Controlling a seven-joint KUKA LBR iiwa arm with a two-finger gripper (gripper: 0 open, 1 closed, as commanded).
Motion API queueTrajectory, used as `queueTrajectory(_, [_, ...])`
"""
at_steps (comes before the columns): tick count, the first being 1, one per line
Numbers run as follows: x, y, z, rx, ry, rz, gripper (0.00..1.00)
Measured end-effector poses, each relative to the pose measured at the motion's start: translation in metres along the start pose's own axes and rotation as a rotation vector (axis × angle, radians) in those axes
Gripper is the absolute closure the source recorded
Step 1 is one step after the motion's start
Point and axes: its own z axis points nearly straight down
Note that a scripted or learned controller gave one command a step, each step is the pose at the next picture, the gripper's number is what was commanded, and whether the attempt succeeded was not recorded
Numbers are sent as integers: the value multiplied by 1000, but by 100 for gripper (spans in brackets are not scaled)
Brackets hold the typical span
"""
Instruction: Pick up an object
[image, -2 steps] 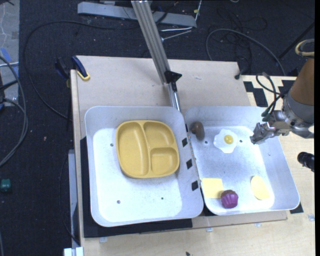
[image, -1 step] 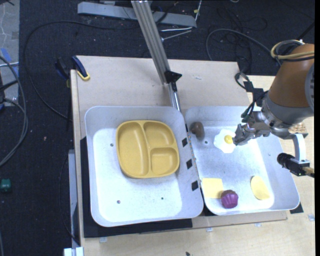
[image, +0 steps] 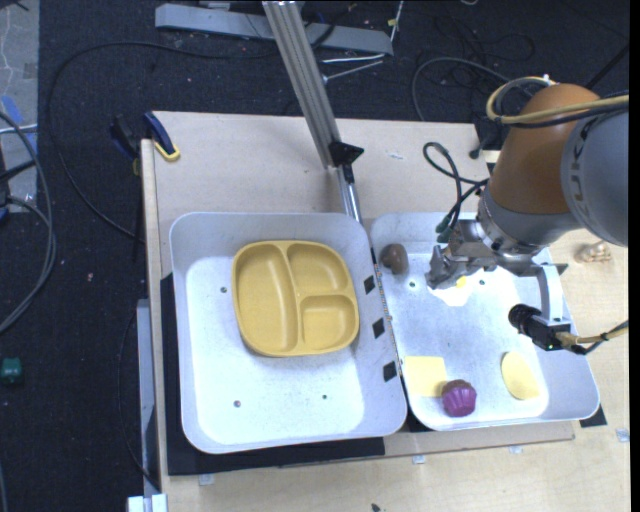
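Under the grey arm (image: 560, 170), the jaws (image: 447, 277) sat low in the right bin (image: 580, 400), over a small pale yellow-white item (image: 458, 290) that was mostly hidden; whether they were clenched or released I cannot tell. Elsewhere in that bin lay a brown rounded lump (image: 394, 258), a yellow square block (image: 424, 376), a purple ridged piece (image: 459, 398) and a pale yellow oval (image: 520, 375). A yellow 3-compartment plate (image: 296, 297) lay in the left bin (image: 200, 300).

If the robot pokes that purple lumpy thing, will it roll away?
Probably a little. The purple thing looks rounded, so a push may make it wobble or roll. Its bumpy surface could stop it soon, and the yellow block right beside it might block it.
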Motion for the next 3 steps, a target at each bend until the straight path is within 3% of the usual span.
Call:
queueTrajectory(2, [101, 10, -26, -2, 0, 0, 100])
queueTrajectory(3, [159, 19, -22, -2, 0, -1, 100])
